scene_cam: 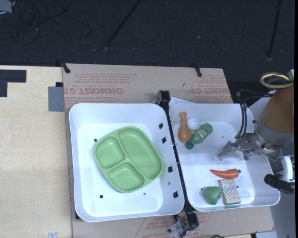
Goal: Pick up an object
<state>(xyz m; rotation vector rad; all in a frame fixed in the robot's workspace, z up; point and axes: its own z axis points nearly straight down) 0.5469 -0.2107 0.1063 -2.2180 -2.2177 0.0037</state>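
Pepper (225, 172) is being judged the likeliest target, since it is lying nearest the gripper (229, 150), just toward 6 o'clock of it in the right bin (216, 119); nothing is being held yet, so the pick is not yet done. The gripper is being seen at the right bin's 3 o'clock side, hovering over bare floor, and its state cannot be told. A green bottle (199, 135), a tan pin (184, 129) and a white ball (193, 122) are lying together toward 11 o'clock in that bin. A green lump (211, 195) and a small box (230, 192) are resting side by side at 6 o'clock. A green tray (128, 158) is sitting in the left bin (84, 133). Descent, closing and lifting are all judged as being left to do
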